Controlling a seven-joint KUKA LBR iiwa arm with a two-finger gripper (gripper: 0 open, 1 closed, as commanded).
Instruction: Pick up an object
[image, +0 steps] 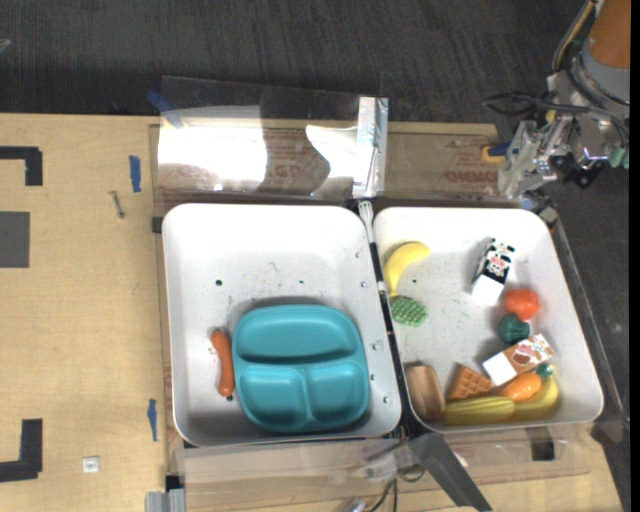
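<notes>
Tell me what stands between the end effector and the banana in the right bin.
Nothing visible does. The end effector hangs beyond the right bin's far rim, and the banana lies uncovered near the bin's far left corner, apart from the green toy.

arm (605, 40): cut off by top-right edge | pincer (530, 165): blurred, perhaps empty | bottom-right toy pile (505, 390): overlapping
</notes>
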